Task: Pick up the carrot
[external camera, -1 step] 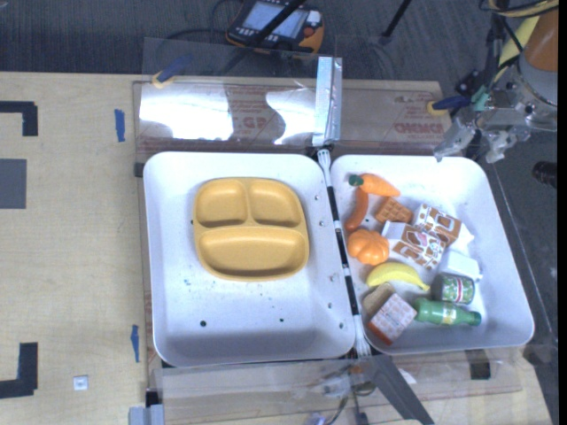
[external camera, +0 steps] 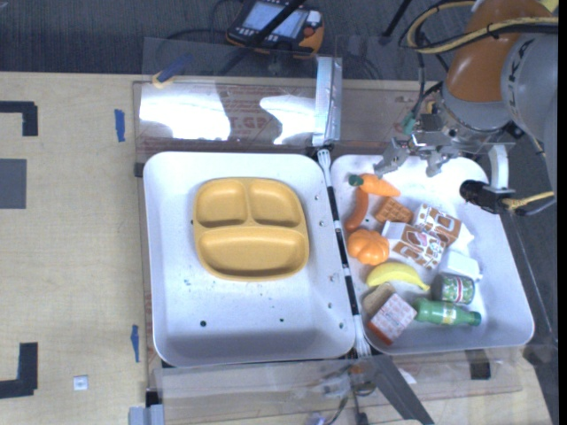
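Note:
The carrot (external camera: pixel 379 185), orange with a green top pointing left, lies at the far left corner of the right bin (external camera: pixel 509 282). My gripper (external camera: pixel 413 159) hovers over the bin's far edge, just right of and behind the carrot. Its two fingers stand apart, with nothing between them. The carrot is not touched by either finger.
An orange elongated piece (external camera: pixel 358 207), an orange fruit (external camera: pixel 368 247), a banana (external camera: pixel 397 275), snack boxes (external camera: pixel 427 233), a green can (external camera: pixel 455 288), a green bottle (external camera: pixel 448 313) and a red-white packet (external camera: pixel 390 315) crowd the right bin. A yellow divided plate (external camera: pixel 251 227) sits in the left bin (external camera: pixel 168 326).

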Controlling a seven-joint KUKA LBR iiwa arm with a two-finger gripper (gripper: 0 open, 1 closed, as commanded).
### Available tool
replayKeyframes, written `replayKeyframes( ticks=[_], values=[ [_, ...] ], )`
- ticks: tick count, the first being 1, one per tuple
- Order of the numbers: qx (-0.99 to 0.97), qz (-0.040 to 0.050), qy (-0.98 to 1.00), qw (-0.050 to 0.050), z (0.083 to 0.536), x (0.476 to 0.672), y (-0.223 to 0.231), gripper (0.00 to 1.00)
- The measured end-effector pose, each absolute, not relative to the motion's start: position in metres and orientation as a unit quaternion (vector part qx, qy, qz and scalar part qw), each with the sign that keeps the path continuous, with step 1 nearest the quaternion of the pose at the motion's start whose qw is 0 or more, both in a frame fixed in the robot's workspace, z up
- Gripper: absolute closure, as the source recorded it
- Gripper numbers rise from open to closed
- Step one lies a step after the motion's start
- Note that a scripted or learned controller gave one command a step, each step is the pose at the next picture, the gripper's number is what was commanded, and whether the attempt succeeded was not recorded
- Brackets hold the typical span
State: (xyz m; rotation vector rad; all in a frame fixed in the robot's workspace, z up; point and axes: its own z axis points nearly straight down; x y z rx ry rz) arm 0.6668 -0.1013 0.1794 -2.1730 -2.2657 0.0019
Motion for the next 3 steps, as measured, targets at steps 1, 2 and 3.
replayKeyframes(
  ticks=[1, 2, 3],
  values=[
    [-0.656, 0.0002, -0.755, 0.000, 0.086, 0.667, -0.101, 0.00],
    [-0.655, 0.0010, -0.756, 0.002, 0.096, 0.667, -0.099, 1.00],
    [-0.628, -0.0009, -0.779, -0.002, 0.251, 0.667, -0.049, 1.00]
  ],
)
